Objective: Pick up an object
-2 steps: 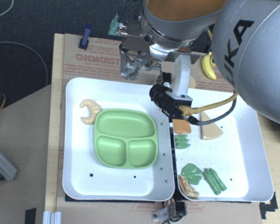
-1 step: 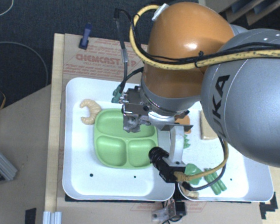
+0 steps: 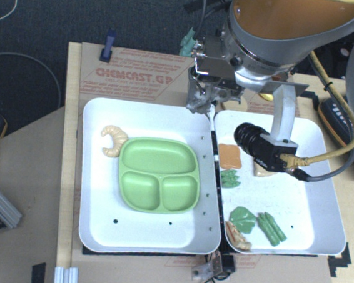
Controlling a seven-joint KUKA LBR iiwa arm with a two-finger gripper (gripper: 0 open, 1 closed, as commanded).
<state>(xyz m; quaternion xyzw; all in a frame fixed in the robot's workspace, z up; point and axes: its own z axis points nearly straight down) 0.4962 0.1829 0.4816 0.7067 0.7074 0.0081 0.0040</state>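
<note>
Gripper (image 3: 201,104) above the bins' far edge

Finger spread cannot be told; nothing is seen in its grasp, and it hangs beyond the green divided plate (image 3: 159,175).

A single fixed camera hangs above the counter (image 3: 140,71) and looks down at a slant, near enough that the two shallow white plastic bins (image 3: 97,179) fill mid-frame; the grey, orange-banded arm (image 3: 284,23) enters from 2 o'clock.
</note>
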